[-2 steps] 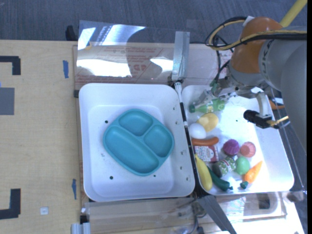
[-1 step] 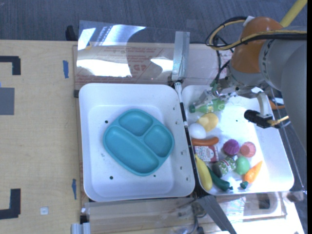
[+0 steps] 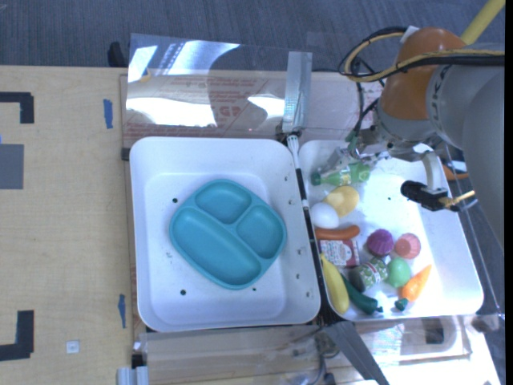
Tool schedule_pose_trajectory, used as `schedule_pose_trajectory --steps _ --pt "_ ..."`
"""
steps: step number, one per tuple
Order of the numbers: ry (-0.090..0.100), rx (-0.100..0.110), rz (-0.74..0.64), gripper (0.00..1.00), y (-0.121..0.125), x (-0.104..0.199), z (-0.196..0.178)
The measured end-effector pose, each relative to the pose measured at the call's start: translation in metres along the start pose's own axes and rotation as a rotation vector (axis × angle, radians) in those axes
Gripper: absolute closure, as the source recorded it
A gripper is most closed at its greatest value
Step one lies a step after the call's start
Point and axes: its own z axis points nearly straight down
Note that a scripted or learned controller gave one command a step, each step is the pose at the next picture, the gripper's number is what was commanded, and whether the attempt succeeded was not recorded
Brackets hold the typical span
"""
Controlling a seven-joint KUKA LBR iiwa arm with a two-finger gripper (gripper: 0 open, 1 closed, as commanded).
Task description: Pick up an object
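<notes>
The grey arm [image 3: 473,103], orange band uppermost, is being reached in from the right edge and angled down-left, with the gripper [image 3: 357,147] being held low at the upper end of the right side, finger state unreadable.

Both bins looked like smooth white plastic with a faint sheen: the left bin [image 3: 152,215] well away from the gripper [image 3: 361,152], the right bin [image 3: 457,279] under it. The teal divided plate [image 3: 228,233] appeared matt, moulded plastic. Beyond the bins, far to the gripper's left, the bench [image 3: 56,239] showed pale, dull wood. A clear glossy sheet [image 3: 200,87] glared with reflections. Below the gripper, the toy foods [image 3: 369,255] seemed shiny plastic.
</notes>
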Motion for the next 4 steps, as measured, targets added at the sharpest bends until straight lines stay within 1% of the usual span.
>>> schedule_pose_trajectory --steps 1,2,3,4 --pt "0.002 0.001 -0.012 0.00 0.000 -0.001 0.000" --pt "-0.003 0.000 0.007 0.00 0.000 0.001 0.000" --pt "-0.009 -0.014 0.002 0.00 -0.012 0.003 -0.001" --pt "-0.009 -0.014 0.013 0.00 -0.020 0.005 -0.001"
